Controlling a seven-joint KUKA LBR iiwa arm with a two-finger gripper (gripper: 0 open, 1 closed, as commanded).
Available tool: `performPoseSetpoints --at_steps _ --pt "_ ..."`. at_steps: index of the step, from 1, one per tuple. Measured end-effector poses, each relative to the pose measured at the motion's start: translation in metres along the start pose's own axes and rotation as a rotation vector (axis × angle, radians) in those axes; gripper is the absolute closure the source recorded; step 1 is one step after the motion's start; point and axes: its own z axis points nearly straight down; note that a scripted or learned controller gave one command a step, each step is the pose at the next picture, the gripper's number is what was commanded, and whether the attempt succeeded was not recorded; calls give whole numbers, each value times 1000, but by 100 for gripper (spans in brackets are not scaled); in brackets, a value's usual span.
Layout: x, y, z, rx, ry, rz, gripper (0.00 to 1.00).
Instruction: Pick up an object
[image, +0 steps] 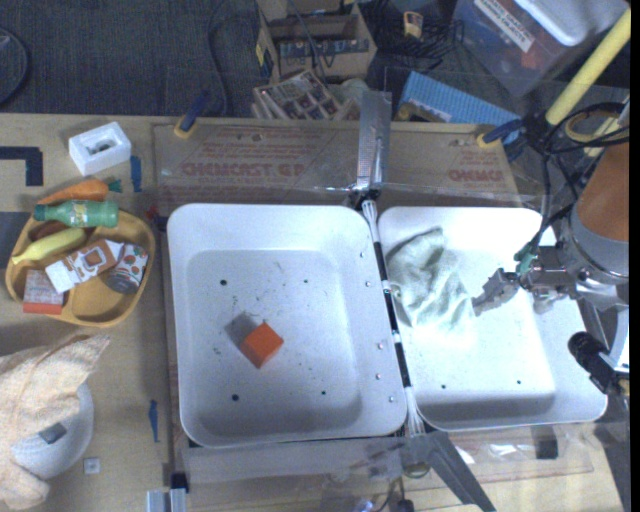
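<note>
A small orange block (264, 343) lies in the left bin (200, 250), a little left of its middle, with a grey shadow patch beside it. A crumpled pale cloth (428, 279) lies in the right bin (520, 390), against its left wall. My gripper (491, 293) hangs low over the right bin, just right of the cloth's edge, with the arm reaching in from the right. Whether it touches the cloth is unclear, and nothing is seen held in it.
A ridge (388, 300) divides the two bins. Left of the bench stand a yellow bowl (100, 305) of toy food, a white box (99, 148) and a beige cloth (45, 400). Cables and a yellow pole (590, 62) crowd the back right.
</note>
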Motion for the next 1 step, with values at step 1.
performPoseSetpoints --at_steps 1 --pt "14 91 154 -9 -2 -186 0"
